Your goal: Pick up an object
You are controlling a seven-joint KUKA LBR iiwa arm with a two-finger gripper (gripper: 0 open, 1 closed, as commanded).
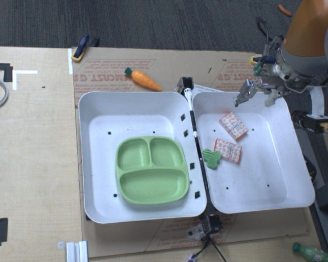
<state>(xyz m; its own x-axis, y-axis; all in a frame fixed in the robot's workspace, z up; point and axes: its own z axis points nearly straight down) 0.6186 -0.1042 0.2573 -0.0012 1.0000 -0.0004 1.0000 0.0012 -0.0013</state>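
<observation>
Claw (258, 93) apparently spread, holding nothing, over right bin's (295, 190) far edge, two cartons (233, 125) below

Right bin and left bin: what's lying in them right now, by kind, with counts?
Patterned packets: 2, one and another, in the right bin
Small green toy: 1, right bin, by the divider
Green divided plate: 1, in the left bin
Total: 4
The toy carrot lies outside on the cardboard, so it is not counted.
</observation>
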